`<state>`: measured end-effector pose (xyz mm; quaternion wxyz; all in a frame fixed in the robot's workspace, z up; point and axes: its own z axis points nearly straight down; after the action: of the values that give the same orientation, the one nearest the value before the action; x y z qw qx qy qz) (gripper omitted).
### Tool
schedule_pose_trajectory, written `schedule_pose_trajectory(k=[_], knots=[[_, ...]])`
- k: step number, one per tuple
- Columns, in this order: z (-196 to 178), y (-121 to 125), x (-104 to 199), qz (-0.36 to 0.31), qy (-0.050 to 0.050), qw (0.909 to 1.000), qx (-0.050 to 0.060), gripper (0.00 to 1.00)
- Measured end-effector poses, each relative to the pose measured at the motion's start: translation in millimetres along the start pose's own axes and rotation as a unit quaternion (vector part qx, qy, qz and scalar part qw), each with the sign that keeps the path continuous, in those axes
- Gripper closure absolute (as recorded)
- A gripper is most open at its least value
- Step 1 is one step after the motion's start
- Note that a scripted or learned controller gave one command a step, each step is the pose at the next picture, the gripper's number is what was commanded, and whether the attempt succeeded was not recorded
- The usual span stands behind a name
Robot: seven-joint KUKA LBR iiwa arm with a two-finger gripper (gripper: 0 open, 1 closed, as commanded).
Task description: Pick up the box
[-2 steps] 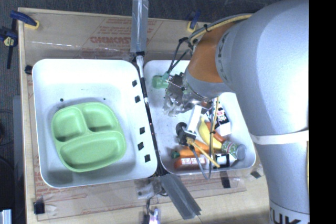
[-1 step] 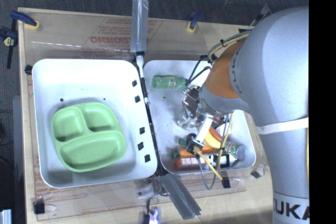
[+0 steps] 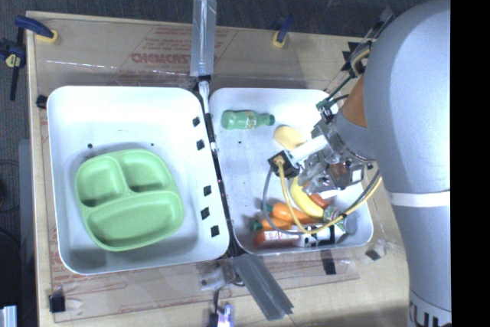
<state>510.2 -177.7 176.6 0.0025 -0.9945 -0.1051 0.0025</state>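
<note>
Bench: 2 white bins side by side, the left bin (image 3: 61, 107) and the right bin (image 3: 245, 157), with a row of black clips along the wall between them
Left bin: holds 1 green divided plate (image 3: 129, 197), well apart from the work
Right bin, top: a green bottle (image 3: 246, 119) lies on its side near the upper wall, with a pale yellow rounded item (image 3: 289, 136) just right of it
Right bin, bottom: a cluster of a banana (image 3: 305, 201), an orange carrot-like piece (image 3: 285, 214) and the box (image 3: 295, 238)
Box: a long red, white and black carton lying flat against the lower wall, touching the orange piece and partly under the banana's end
Arm: the grey arm (image 3: 409, 88) reaches in from the right and covers the right side of that bin
Gripper: the gripper (image 3: 325, 172) sits low over the banana, above and slightly right of the box; cables and housing hide the fingertips, so I cannot tell how far apart they are, and nothing is visibly between them
Step in hand: judged to be the approach, the box not yet lifted
Doing it well: shift toward the lower wall, centre over the box's bare middle, turn the jaws across its narrow width, and descend clear of the banana
Risk: the wall crowds 1 finger, and the banana may be caught instead
</note>
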Motion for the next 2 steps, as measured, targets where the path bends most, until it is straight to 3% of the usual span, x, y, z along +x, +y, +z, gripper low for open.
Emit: schedule_pose_trajectory(k=[1, 2], knots=[[0, -1, 0, -0.001, -0.001, 1.0, 0.001, 0.0], [87, -22, 56, -0.009, -0.001, 1.0, 0.0, 0.0]])
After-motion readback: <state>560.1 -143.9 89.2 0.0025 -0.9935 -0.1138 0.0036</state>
